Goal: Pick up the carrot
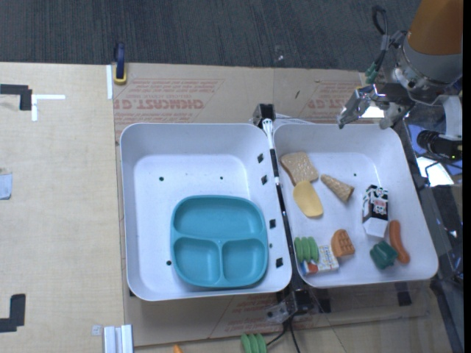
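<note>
The carrot (399, 241) is a short orange stick lying near the front right corner of the right bin (412, 171), with a dark green piece (383, 255) touching its left side. My gripper (366, 113) hangs over the far rim of that bin, well behind the carrot. Its fingers (347, 115) are spread open with nothing between them. The grey arm with its orange band comes in from the top right corner.
The right bin also holds a bread slice (299, 167), a yellow oval piece (308, 199), a tan wedge (337, 187), a milk carton (376, 209) just behind the carrot, a brown pastry (342, 243), green beans (305, 249) and a small box (321, 264). A teal divided plate (218, 240) lies in the left bin (147, 168).
</note>
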Controlling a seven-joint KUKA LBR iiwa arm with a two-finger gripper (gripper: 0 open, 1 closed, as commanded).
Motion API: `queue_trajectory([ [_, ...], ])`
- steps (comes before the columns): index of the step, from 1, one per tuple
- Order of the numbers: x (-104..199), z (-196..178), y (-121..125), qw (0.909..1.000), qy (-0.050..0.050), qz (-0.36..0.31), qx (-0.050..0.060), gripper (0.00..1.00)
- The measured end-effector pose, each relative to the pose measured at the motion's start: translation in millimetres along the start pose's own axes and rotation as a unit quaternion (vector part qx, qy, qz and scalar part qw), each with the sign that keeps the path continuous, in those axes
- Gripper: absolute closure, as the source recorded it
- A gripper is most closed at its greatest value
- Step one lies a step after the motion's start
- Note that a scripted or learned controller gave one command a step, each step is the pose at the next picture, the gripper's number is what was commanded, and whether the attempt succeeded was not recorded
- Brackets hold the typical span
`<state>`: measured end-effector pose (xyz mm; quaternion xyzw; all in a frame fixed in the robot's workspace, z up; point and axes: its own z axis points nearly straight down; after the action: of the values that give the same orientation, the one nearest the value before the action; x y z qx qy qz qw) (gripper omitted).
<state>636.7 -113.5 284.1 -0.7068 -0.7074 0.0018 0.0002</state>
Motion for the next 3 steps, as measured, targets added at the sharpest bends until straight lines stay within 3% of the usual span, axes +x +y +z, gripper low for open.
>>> queue_trajectory([
  [1,92,93,-4,0.9976,0.000,-0.069,0.000,0.00],
  [2,11,162,-60,1.0000,0.000,-0.009,0.000,0.00],
  [3,19,193,-63,0.9993,0.001,0.036,0.001,0.00],
])
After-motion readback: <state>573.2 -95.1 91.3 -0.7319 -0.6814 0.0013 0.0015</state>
